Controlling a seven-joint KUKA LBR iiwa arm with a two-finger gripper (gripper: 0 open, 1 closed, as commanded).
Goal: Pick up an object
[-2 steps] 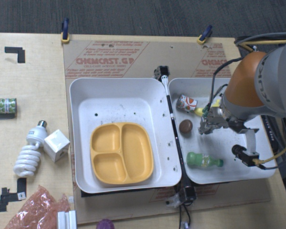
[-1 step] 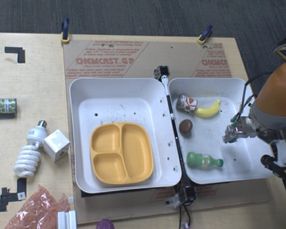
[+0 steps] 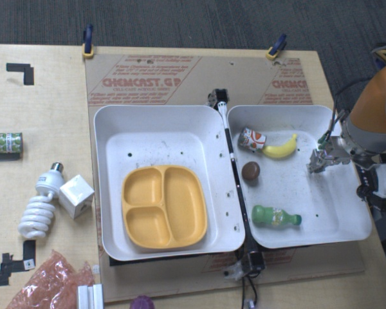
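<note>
**Gripper low over the right bin, four objects lying in it**

Pale wood makes the bench (image 3: 38, 192), with a brown protective sheet (image 3: 148, 76) clipped under two white bins; behind it runs dark grey carpet (image 3: 180, 11).

Nearest in the right bin (image 3: 334, 227) lies a green bottle (image 3: 276, 217) on its side — its long axis goes almost left to right, the cap pointing right, the label pale in the middle. Behind it, near the left wall, sits a small brown round object (image 3: 250, 170) with no clear direction. Further back lies a yellow banana (image 3: 280, 148), its long axis rising a little toward the right, the curve open upward. Just beside its left end is a small white and red packet (image 3: 251, 138), tilted.

The gripper (image 3: 321, 159) is at the right side of this bin, well apart from the banana; whether its fingers are open or closed I cannot tell.

The left bin (image 3: 109, 172) holds a yellow divided tray (image 3: 164, 206). On the bench at left lie a spiral light bulb (image 3: 40, 205), a white cube (image 3: 76, 195) and a green can (image 3: 7, 144).
</note>
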